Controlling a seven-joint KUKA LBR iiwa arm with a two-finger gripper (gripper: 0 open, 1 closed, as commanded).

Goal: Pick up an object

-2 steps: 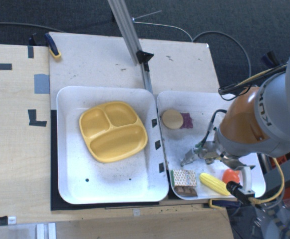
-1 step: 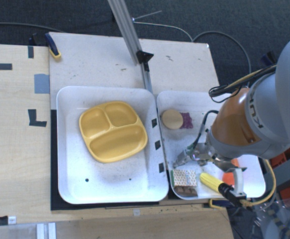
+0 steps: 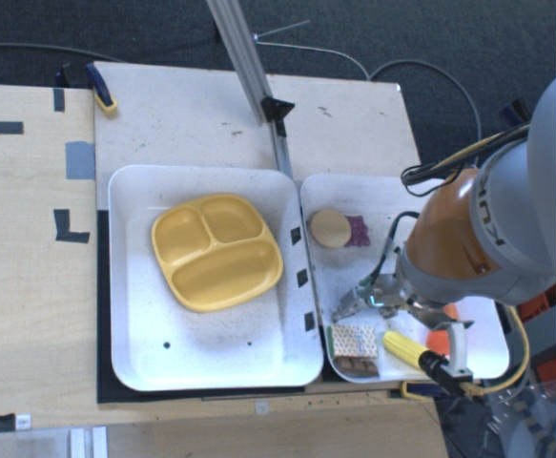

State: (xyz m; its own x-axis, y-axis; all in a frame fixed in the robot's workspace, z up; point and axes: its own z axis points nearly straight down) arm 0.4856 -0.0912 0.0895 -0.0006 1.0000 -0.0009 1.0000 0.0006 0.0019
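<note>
My gripper (image 3: 353, 300) hangs low over the middle of the right bin (image 3: 399, 191), its fingers apart and pointing left with nothing between them. Behind it, to the left, lies a tan round disc (image 3: 330, 228) with a small purple thing (image 3: 357, 230) touching its right side. Just in front of the gripper, a checkered tan-and-brown block (image 3: 355, 349) rests in the bin's near left corner. To the right of the block is a yellow stick-shaped thing (image 3: 404, 347), and a small orange-red piece (image 3: 439, 339) is partly hidden under my wrist.
The left bin (image 3: 134, 342) holds a yellow divided plate (image 3: 217, 251). A grey metal rail (image 3: 242, 46) slants down from the back to the wall between the bins. My arm covers the right bin's right side. A yellow-and-blue tool (image 3: 101, 90) lies on the bench at back left.
</note>
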